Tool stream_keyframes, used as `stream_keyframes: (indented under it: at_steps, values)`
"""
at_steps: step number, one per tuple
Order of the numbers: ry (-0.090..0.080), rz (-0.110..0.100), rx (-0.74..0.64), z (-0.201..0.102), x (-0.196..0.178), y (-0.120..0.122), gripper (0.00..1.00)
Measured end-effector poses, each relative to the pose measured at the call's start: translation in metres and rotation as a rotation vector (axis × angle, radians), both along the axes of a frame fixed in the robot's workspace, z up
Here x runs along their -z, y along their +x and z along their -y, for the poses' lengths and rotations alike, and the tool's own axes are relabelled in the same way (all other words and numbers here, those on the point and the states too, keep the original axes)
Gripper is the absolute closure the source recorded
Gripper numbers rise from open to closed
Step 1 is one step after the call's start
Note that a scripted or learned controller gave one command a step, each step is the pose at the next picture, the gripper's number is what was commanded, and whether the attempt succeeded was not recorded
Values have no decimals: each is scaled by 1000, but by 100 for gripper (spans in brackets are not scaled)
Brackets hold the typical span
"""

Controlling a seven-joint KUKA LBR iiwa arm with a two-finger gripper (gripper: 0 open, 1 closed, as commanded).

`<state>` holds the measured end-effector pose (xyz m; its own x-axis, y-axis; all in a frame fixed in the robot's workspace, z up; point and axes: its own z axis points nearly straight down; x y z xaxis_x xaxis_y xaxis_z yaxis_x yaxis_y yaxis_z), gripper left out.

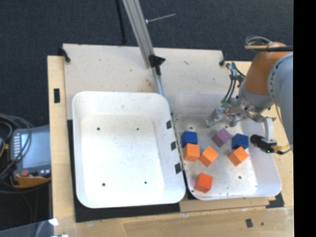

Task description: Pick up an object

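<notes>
At the far left edge, off the bench, a grey control pendant with a small screen point(25, 149) sits among dark cables on the dark carpet. The light wooden bench point(59, 132) carries a shallow white plastic bin on the left point(123, 149), its floor speckled with fine dark flecks and a few black dots. From the top of the view a silver aluminium rail point(140, 26) slants down to a black clamp near the seam where the two bins meet. The second shallow white bin on the right point(266, 184) holds all the foam cubes: nearest the shared wall a blue cube point(189, 138) touches an orange cube point(191, 152) just below it; a second orange cube point(209, 155) lies just beside that one, tilted; a red-orange cube point(203, 182) sits alone toward the bin's near edge. Further right a purple cube point(222, 137) lies near the bin's middle, then a darker blue cube point(240, 141) with a third orange cube point(239, 156) touching it below. Above the purple cube hangs the metal two-finger gripper point(228, 115), low over the bin's far part; whether it is spread or closed cannot be told, and no cube is seen in its grasp. The grey arm with its orange band point(261, 75) enters from the right.
</notes>
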<state>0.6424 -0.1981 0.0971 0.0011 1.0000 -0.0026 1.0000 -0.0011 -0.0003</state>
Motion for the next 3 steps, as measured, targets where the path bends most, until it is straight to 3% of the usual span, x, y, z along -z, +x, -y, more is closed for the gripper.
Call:
stream_keyframes:
  at_steps: [1,3]
  values:
    - [-2,6,1,1,-13,1,100]
    - [0,9,-2,3,-117,-4,100]
